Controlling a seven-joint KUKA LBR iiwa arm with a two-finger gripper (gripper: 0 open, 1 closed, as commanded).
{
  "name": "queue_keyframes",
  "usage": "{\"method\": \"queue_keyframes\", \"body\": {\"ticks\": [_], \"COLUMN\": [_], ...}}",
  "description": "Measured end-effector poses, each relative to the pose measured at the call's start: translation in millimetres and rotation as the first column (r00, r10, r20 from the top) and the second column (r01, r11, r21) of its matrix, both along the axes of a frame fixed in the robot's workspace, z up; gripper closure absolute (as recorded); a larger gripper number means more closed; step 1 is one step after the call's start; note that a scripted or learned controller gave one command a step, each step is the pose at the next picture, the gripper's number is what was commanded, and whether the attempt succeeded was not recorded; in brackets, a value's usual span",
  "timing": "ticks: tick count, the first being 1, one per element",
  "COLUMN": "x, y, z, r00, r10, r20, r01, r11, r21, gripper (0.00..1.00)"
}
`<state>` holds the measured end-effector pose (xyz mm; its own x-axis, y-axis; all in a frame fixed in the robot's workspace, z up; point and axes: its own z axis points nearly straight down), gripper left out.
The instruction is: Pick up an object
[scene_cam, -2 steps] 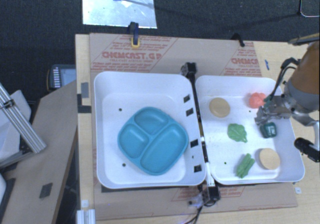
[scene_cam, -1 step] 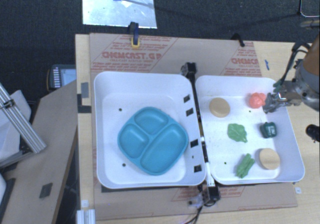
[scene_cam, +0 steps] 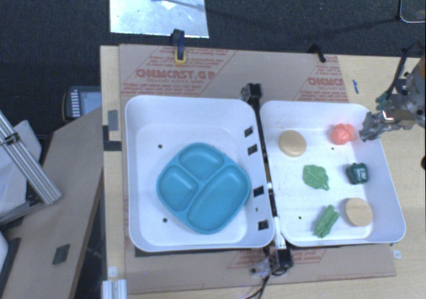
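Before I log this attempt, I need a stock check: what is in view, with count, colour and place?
White bins: 2, side by side on the bench.
Divided plate: 1, blue, left bin.
Round discs: 2, tan, right bin, one far-left, one near-right.
Lump: 1, pink-orange, right bin, far side.
Leafy pieces: 2, green, right bin, centre and near side.
Small block: 1, dark teal, right bin.
Gripper: 1, grey, at the right bin's far-right rim, beside the lump.

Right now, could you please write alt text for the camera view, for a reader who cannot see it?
A robot gripper reaches from the right over the right bin, beside a pink object. That bin also holds two tan discs, two green pieces and a dark teal item. The left bin holds a blue divided plate.
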<state>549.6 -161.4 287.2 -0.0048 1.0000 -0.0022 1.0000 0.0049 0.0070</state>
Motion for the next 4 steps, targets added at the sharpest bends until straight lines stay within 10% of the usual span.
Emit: {"method": "queue_keyframes", "body": {"ticks": [4], "x": [-8.7], "y": [198.7], "z": [-14.2], "r00": [1.0], "r10": [0.004], "r20": [-0.006], "r01": [-0.004], "r11": [1.0], "r21": [0.004], "gripper": [1.0]}}
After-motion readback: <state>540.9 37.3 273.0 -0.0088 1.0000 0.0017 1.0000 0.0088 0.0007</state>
